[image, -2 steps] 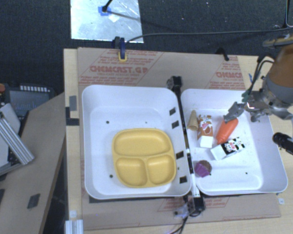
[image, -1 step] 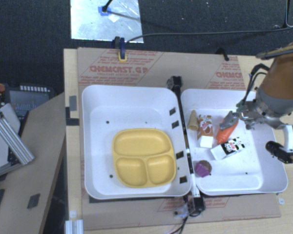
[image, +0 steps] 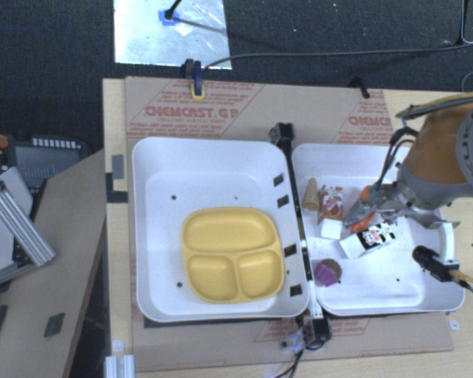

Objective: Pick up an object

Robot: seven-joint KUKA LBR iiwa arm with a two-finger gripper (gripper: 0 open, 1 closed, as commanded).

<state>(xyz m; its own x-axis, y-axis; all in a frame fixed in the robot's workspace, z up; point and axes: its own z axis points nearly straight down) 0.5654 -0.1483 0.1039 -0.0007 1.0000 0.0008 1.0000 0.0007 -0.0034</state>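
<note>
Here, the jaws hover just above the white block [image: 361,241]; grip state unclear.

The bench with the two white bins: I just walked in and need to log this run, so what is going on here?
A grey-and-orange robot arm reaches in from the right, its end effector down in the right bin among a cluster of small objects. A purple item lies apart nearer the front. The left bin holds a yellow divided tray. Whether anything has been grasped cannot be told from this view.
</note>
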